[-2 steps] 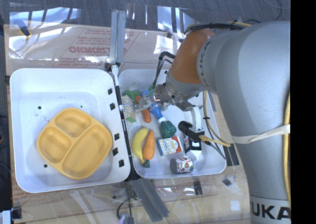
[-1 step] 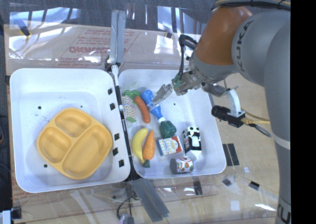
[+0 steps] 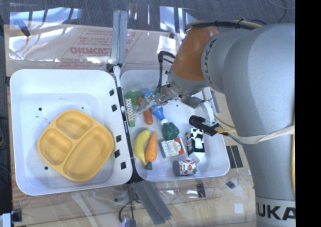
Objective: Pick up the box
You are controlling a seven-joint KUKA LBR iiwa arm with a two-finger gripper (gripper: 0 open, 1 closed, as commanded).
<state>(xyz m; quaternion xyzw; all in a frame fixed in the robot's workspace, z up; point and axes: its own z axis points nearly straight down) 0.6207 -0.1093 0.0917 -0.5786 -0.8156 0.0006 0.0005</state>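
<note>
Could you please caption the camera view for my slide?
Arm's pincer lowered among toy groceries in right bin; yellow tray in left.

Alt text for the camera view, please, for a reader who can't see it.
A grey arm reaches from the right over the right bin, its gripper low among toy food: banana, carrot, small box, can. The left bin holds a yellow divided plate.

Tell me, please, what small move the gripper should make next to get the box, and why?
Probably shift toward the bin's near side: the gripper sits at the far end, by the blue bottle, while the box lies apart from it, between the carrot and the can.
</note>
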